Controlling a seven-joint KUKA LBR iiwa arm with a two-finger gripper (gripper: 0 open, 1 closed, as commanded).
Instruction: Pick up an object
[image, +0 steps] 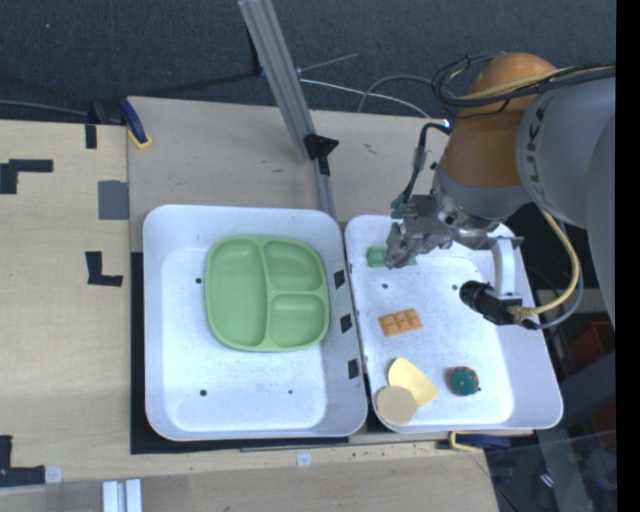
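Hand (400, 248) is hovering low at the far left corner of the right white bin (520, 400), and whether it is gripping anything cannot be told. Touching it on the left is lying a small green block (376, 257), against the bin's left wall; it is looking light and stiff, probably best pinched across its short sides. Nearer the bin's middle is sitting a flat orange waffle-like tile (400, 322). Toward the near edge are resting a pale yellow rounded piece (412, 380), a tan disc (396, 404) and a small dark green ball (462, 380). A green divided plastic plate (267, 293) is occupying the left white bin (170, 320).
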